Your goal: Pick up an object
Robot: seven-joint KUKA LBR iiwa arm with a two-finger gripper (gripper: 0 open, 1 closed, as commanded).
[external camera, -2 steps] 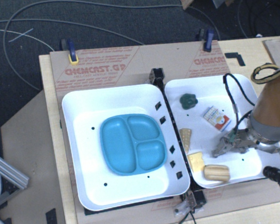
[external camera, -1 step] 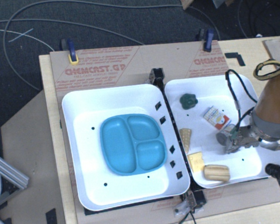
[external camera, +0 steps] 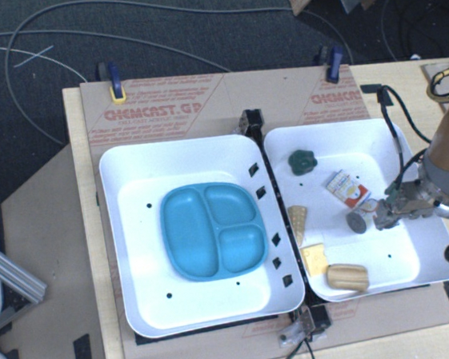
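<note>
In the right bin, the gripper sits low just beside a small grey object; its opening and any hold cannot be told. A red-and-white packet lies near it.

Bright even light, soft shadows, slight blur

Two white bins sit side by side: a left bin and a right bin. The left one carries one blue divided plate. The right one carries six small things: one green lump, one red-and-white packet, one grey piece, one cone, one yellow block, one tan roll.
</note>
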